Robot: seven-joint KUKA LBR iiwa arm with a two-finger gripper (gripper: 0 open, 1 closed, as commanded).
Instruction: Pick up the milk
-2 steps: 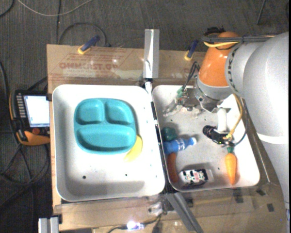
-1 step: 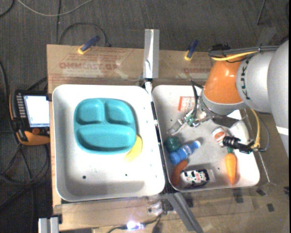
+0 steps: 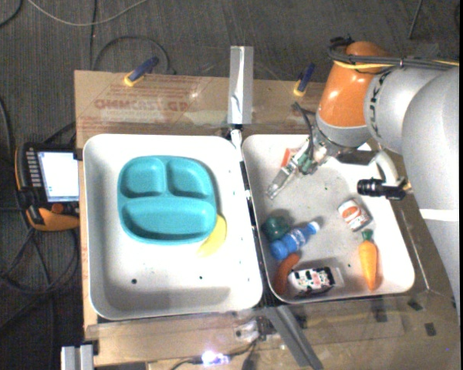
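The milk (image 3: 315, 280) is a small carton with black and white cow patches. It lies on its side near the front edge of the right bin (image 3: 386, 284). My gripper (image 3: 278, 183) hangs over the back left part of that bin, pointing down and to the left. It is well behind the milk and apart from it, with a blue bottle (image 3: 293, 239) and a green item (image 3: 275, 226) lying in between. Nothing shows in the gripper.
An orange carrot (image 3: 368, 262) and a small red and white can (image 3: 355, 214) lie right of the milk. A brown item (image 3: 284, 272) touches the carton's left side. The left bin (image 3: 100, 284) holds a teal divided plate (image 3: 168, 199) and a yellow banana (image 3: 214, 237).
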